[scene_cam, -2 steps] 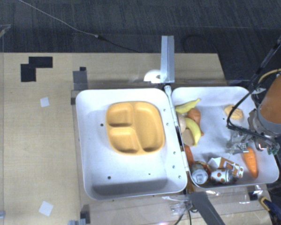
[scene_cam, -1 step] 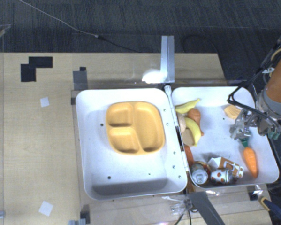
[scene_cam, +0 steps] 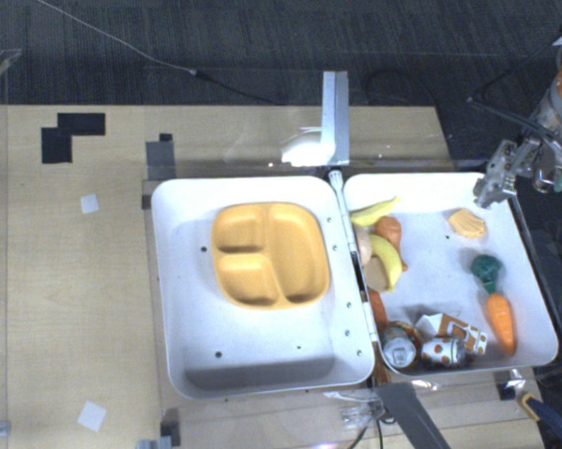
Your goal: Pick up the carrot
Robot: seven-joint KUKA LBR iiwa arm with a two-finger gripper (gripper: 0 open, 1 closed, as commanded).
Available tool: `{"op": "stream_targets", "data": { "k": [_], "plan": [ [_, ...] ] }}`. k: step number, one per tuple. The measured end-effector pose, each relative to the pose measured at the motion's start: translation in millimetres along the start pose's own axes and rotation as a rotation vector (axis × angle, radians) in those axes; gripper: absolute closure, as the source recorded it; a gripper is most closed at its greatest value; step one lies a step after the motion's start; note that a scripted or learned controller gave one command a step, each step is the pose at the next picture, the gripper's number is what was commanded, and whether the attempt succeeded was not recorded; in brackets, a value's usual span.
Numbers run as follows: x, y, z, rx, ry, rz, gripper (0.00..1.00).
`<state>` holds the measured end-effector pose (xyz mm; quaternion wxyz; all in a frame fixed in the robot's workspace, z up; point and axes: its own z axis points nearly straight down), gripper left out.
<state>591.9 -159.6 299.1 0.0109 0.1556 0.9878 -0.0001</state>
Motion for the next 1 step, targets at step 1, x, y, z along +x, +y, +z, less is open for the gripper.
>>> {"op": "stream_targets", "data": {
  "k": [1],
  "plan": [
    [75.1, 29.1, 73.9, 0.002, 0.017, 0.106, 1.00]
  ]
}}
